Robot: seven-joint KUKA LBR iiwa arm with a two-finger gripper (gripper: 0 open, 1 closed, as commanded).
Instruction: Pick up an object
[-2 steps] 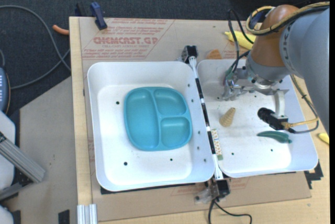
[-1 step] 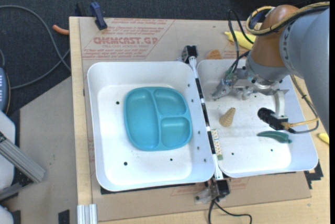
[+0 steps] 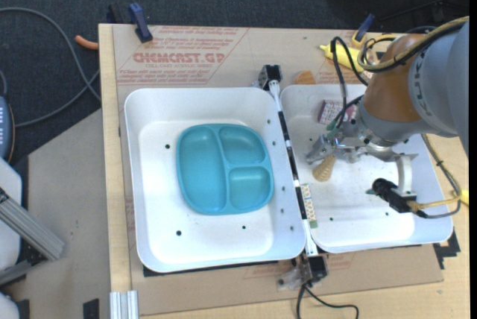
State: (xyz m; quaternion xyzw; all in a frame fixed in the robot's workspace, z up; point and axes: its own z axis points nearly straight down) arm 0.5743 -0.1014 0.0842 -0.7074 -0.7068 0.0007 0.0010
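Note:
My gripper [image 3: 322, 155] is low in the left part of the right bin [image 3: 358, 232], at the end of the grey arm with its orange band. A small tan cone-shaped object [image 3: 323, 171] lies on the bin floor just below the gripper's tip, touching or nearly touching it. A small pink and purple packet [image 3: 327, 112] lies towards the back of the same bin, apart from the gripper. I see nothing lifted off the floor.
The left bin [image 3: 149, 161] holds a teal divided plate [image 3: 223, 167]. The ridge between the bins [image 3: 289, 161] runs close to the gripper's left. A small orange item [image 3: 304, 77] lies on the bench behind the right bin. Blue clamps [image 3: 139, 21] grip the board's back edge.

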